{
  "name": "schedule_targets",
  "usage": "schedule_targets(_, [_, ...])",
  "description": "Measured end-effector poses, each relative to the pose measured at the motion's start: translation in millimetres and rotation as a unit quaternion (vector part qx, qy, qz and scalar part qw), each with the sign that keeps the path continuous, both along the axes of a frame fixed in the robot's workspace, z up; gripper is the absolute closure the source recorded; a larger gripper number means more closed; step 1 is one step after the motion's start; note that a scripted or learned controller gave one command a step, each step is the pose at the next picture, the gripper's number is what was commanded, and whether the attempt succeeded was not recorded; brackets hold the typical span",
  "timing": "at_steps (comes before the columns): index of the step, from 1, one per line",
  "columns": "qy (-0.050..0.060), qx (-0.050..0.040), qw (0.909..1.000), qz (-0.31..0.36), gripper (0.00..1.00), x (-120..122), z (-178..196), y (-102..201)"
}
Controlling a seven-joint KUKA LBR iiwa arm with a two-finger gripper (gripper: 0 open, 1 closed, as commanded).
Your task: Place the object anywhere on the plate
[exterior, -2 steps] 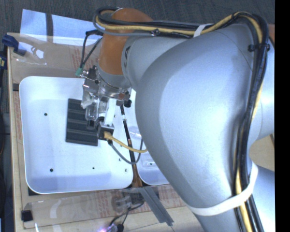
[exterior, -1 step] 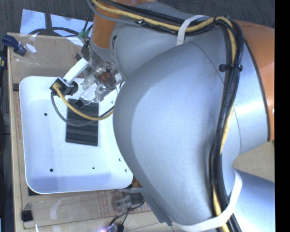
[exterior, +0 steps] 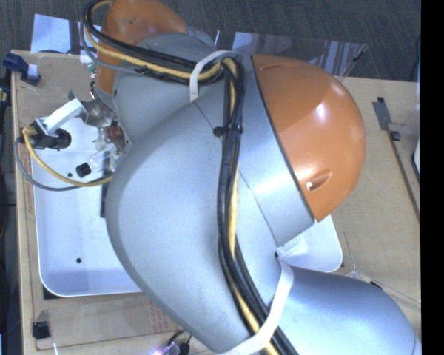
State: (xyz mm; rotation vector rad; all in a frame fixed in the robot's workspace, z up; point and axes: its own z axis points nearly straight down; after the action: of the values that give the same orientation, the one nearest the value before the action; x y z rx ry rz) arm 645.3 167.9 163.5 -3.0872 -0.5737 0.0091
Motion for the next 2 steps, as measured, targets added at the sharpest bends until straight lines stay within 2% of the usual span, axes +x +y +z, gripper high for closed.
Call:
schedule_targets(1, [0.000,0.0015,0.9842,0.177,1.00,0,96,47])
schedule_targets(2, [-0.001,0.0022,0.8759,0.482,1.00,-21,196,52])
